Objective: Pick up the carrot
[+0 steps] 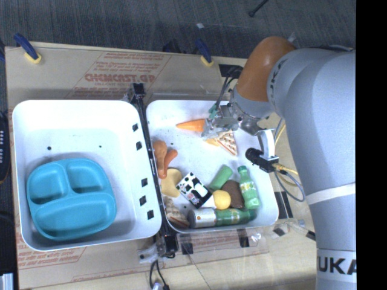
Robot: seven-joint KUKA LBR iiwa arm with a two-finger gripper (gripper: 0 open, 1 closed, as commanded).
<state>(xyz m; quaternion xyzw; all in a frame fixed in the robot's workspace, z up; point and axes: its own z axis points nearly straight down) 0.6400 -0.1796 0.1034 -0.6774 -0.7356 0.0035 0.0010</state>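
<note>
Carrot (191, 125) lying near right bin's (181, 109) far edge, unlifted. Gripper (219, 121) just beside its thick end; claw state impossible to tell. Grasp and lift apparently left to do.

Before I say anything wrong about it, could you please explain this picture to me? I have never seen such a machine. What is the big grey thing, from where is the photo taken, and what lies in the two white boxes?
The big grey thing is a robot arm with an orange band above its wrist. It reaches in from the right, and its gripper is low over the right bin, at the wide end of the carrot. The carrot lies on the bin floor; I cannot tell whether it is gripped. One fixed camera looks down at a slant on a bench with two shallow white bins. The left bin holds a blue divided tray. The right bin also holds a pizza slice, a green bottle, a yellow lemon-like toy, and other toy foods.
</note>
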